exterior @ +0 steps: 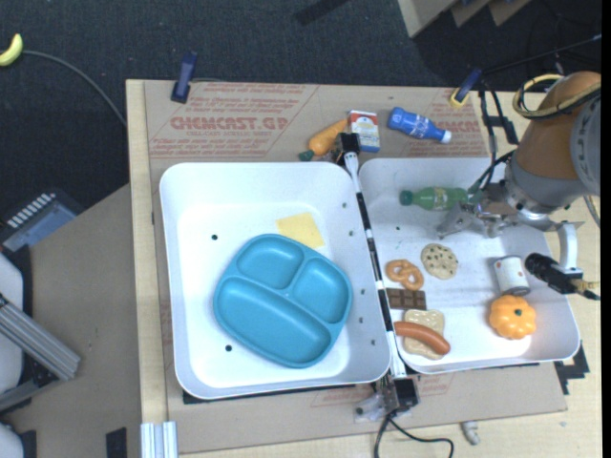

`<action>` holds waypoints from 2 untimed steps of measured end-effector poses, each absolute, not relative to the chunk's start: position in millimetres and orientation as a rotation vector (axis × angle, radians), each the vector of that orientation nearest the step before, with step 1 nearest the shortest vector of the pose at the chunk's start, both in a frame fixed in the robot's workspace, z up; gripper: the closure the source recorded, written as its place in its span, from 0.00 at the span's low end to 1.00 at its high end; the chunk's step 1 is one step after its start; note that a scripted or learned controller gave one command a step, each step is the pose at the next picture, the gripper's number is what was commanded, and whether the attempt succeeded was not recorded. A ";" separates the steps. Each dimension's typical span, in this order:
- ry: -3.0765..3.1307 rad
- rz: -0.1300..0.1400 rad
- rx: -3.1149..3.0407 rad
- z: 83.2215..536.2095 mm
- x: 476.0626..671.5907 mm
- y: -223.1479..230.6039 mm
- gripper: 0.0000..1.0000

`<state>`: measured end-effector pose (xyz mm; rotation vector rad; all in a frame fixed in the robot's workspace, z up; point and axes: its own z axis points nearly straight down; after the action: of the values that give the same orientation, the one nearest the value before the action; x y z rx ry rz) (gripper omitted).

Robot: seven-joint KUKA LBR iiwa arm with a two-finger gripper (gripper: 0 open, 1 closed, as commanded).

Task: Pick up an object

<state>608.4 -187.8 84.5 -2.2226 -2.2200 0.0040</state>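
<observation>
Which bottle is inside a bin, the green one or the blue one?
The green bottle. It lies on its side in the right bin, beside the gripper. The blue bottle lies outside, on the board behind the bins.

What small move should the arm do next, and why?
Probably lower the gripper a little toward the green bottle. It sits at the bottle's right end in the right bin, and nothing appears held yet. The cookie lies apart, below.
</observation>
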 end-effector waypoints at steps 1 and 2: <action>-2.225 -0.003 -2.222 208.5 656.2 -143.2 0.00; -2.220 0.001 -2.221 84.2 563.0 -125.5 0.00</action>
<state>563.0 -125.5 84.2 -2.2208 -2.2205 0.0009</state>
